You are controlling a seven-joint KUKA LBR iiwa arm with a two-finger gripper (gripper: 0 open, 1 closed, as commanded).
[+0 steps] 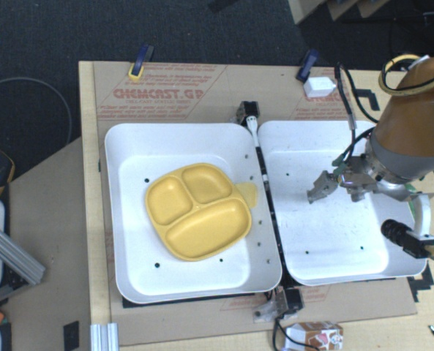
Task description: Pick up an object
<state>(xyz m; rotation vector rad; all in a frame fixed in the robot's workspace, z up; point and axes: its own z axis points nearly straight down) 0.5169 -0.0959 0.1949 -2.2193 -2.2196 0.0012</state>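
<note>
A yellow divided plate [197, 210] with three compartments lies in the left bin [129, 152], tilted a little. A small pale yellow piece [248, 194] peeks out at its right edge, touching the plate. My gripper [339, 191] hangs over the right bin [334, 258], near its middle and well to the right of the plate. It is open, and between its fingers [320, 188] I see only bare bin floor. The grey arm with its orange band [414, 115] reaches in from the right.
A black divider [264, 189] runs between the two bins. A black part of the arm [403, 236] juts over the right bin's lower right corner. Clamps and a small white block [320, 86] sit on the cardboard behind the bins.
</note>
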